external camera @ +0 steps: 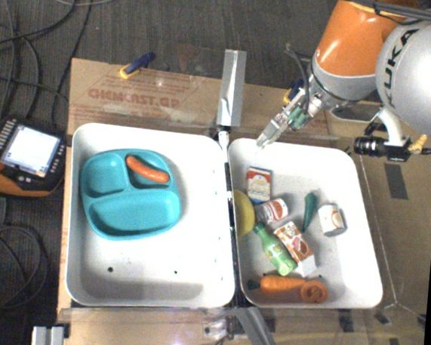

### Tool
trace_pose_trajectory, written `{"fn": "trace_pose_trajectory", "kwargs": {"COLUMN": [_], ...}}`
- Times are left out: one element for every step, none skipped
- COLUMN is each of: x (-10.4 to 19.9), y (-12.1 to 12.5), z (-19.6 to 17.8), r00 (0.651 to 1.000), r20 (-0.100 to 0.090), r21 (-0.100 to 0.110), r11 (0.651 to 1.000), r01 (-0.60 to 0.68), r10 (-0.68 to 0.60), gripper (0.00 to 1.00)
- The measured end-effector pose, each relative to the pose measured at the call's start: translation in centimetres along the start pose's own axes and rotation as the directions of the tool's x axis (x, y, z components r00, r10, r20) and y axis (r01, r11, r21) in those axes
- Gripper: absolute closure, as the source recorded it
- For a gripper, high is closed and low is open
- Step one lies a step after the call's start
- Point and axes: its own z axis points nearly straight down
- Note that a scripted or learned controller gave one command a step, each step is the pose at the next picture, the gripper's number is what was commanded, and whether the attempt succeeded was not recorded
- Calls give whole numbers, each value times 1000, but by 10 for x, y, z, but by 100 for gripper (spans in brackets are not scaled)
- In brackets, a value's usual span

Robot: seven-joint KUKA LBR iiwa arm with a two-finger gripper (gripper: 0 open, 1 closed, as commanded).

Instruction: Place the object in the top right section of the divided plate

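- An orange toy hot dog (148, 170) lies in the top right section of a teal divided plate (128, 213), tilted, its left end higher in the frame.
- The plate sits in the left white bin (115, 272), toward that bin's upper left.
- The pincer (268, 139) hangs above the far rim of the right white bin (360, 242), well apart from the plate — its slim fingers look pressed together, with nothing between them.
- The grey arm with its orange band (357, 37) reaches in from the upper right.
- In the right bin: a small red-and-white box (258, 185), a can (273, 211), a yellow fruit (243, 212), a green bottle (272, 249), a carrot (284, 286) — all clustered near the left and front walls.
- A handheld control screen (23, 157) rests left of the counter (154, 98).
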Motion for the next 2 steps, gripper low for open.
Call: {"fn": "trace_pose_trajectory", "kwargs": {"x": [0, -37], "y": [0, -58], "z": [0, 22], "r00": [1000, 990], "r20": [0, -2], "r21": [0, 0], "r11": [1000, 990], "r01": [0, -138], "r10": [0, 138], "gripper": [0, 0]}}
